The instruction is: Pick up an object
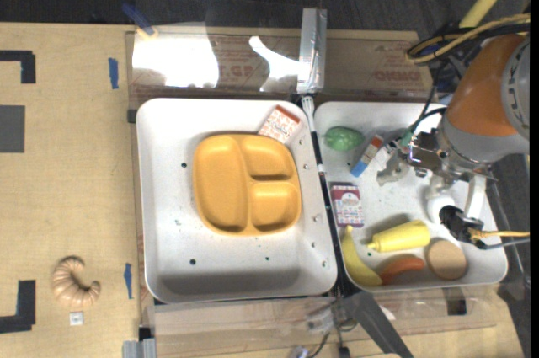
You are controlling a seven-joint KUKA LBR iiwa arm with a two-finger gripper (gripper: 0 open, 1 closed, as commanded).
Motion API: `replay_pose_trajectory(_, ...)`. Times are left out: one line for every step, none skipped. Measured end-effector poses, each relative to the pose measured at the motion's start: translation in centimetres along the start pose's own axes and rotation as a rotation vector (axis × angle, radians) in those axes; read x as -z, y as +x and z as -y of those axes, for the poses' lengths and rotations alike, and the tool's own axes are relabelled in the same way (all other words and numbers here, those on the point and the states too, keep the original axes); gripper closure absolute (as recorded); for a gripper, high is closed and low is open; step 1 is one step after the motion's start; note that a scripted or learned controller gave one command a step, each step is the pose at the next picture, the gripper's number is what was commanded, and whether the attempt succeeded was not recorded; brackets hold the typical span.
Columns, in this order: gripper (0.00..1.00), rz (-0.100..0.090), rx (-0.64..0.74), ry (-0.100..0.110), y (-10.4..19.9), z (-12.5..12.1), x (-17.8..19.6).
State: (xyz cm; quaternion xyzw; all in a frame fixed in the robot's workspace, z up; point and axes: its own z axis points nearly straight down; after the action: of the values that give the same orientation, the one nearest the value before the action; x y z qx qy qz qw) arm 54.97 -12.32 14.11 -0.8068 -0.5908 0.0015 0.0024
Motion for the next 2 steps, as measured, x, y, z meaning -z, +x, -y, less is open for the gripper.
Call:
replay_pose_trajectory(0.00,0.003,0.216,-0.024,3.22,-2.27,-4.70)
replay_pose_trajectory(0.00,0.002,0.219,-0.012,3.36,-1.85,-5.30)
